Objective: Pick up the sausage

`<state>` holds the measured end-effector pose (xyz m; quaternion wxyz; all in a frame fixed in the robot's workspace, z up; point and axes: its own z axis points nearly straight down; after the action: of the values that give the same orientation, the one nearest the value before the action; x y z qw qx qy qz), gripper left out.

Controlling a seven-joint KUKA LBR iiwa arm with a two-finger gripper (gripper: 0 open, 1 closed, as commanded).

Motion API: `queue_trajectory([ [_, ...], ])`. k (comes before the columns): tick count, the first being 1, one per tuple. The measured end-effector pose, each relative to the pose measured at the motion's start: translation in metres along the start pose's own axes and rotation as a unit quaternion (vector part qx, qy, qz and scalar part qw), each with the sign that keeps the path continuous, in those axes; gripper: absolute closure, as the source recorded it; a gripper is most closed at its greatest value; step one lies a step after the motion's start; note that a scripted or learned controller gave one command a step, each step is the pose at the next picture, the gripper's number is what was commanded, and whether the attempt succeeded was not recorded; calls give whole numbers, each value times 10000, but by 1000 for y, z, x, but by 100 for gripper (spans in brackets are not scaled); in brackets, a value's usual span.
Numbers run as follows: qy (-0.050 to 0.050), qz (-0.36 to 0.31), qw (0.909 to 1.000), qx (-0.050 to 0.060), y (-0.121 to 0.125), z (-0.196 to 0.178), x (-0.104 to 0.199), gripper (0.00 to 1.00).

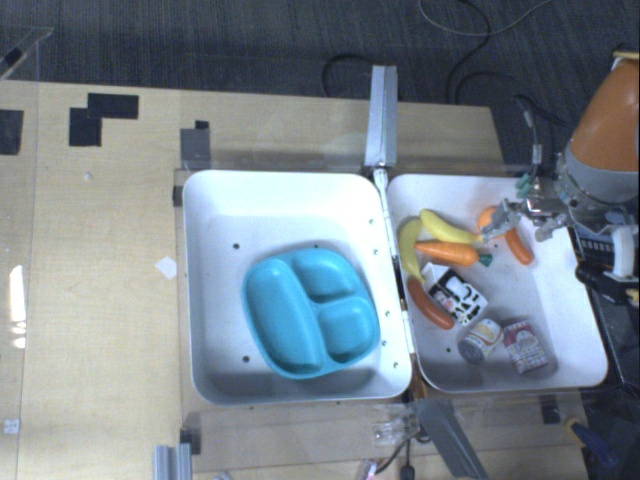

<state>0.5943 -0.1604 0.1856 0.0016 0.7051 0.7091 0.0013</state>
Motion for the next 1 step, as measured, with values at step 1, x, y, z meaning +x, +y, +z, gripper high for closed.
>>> queue_trajectory([
  [1, -1, -23, 10000, -26, 20, 98, -43, 0],
])
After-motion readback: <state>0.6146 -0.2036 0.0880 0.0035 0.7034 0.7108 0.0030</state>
